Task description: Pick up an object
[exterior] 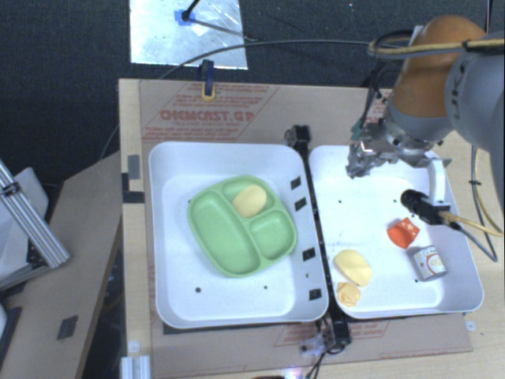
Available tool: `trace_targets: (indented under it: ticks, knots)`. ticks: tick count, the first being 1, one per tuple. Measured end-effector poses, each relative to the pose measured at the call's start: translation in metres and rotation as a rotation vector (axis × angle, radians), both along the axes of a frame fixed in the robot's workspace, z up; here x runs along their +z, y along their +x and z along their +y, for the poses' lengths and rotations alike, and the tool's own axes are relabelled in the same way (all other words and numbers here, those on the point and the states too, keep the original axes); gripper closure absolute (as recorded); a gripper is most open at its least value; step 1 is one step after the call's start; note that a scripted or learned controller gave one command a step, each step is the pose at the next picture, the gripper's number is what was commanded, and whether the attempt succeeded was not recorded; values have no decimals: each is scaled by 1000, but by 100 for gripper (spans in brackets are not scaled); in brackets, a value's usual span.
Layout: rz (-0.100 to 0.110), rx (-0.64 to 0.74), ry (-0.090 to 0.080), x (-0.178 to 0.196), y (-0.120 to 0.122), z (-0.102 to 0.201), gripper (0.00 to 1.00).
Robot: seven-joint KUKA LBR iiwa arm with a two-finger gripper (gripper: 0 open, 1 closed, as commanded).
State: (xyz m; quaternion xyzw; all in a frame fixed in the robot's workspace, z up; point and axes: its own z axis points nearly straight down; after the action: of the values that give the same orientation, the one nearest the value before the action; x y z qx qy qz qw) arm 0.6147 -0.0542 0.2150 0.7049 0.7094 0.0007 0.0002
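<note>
My gripper [360, 163] hangs over the back of the right bin [371, 212], near its far left corner, with nothing seen between its tips. In that bin lie a yellow lemon-like piece [353, 266], a smaller yellow lump [348, 293] at the front edge, an orange-red piece [403, 232] and a small grey can with a label [428, 262]. All of them lie well in front of the gripper. The left bin [181, 212] holds a green divided plate [241, 226] with a yellow piece [251, 200] in its upper compartment.
A black divider with clips [309, 212] runs between the bins. The bins rest on a brown cardboard sheet [213, 113]. A metal rail [28, 219] stands at the left, off the bench.
</note>
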Motion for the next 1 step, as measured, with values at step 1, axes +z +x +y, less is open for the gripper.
trace_targets:
  ticks: [1]
  knots:
    - [-2, 0, 0, 6, 18, 52, 100]
